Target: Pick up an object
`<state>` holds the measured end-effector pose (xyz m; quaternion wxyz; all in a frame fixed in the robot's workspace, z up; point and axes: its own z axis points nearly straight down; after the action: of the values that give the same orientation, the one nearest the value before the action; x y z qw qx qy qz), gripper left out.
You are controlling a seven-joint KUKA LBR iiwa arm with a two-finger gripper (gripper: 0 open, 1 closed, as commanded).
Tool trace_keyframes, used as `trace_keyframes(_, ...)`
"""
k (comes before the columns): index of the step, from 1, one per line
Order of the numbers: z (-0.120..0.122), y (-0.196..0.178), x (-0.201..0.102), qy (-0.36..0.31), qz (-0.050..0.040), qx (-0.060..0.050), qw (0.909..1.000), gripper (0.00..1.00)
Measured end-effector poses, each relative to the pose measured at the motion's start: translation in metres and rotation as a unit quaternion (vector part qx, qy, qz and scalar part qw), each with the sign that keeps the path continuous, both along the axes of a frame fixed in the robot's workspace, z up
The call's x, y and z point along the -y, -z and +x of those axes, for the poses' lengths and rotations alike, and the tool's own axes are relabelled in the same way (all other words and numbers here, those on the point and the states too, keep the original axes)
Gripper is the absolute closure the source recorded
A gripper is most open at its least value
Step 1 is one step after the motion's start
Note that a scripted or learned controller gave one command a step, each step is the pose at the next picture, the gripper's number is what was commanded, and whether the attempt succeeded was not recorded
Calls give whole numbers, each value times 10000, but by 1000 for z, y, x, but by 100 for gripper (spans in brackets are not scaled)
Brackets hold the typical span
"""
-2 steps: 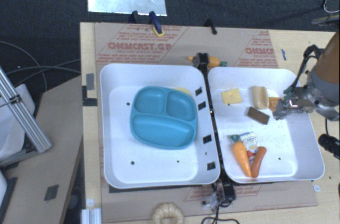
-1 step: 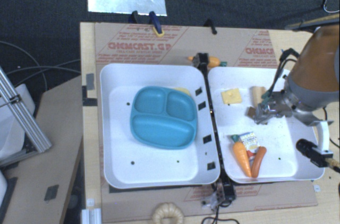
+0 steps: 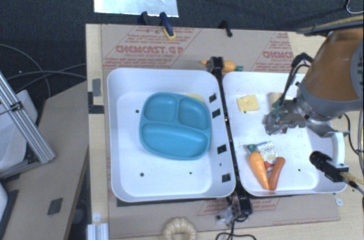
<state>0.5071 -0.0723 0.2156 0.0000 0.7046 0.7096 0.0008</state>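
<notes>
Two shallow white plastic bins (image 3: pixel 122 136) sit mid-frame. The left bin holds a smooth blue three-compartment plate (image 3: pixel 175 125). In the right bin, the metal gripper (image 3: pixel 277 123) hovers; whether it grips anything, I cannot tell. Below it lie a glossy orange carrot (image 3: pixel 259 170) and reddish sausage (image 3: pixel 277 172), touching; a flat yellow cheese square (image 3: pixel 247 103) lies above.

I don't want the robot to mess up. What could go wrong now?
1. The gripper hangs over bare bin floor between the cheese and the carrot, so it may grab nothing.
2. The carrot, the sausage and a packet lie close together, so it may knock them apart.
</notes>
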Motion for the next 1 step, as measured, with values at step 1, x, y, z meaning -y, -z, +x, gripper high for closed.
trace_keyframes(1,10,-13,4,7,-6,7,10000,100)
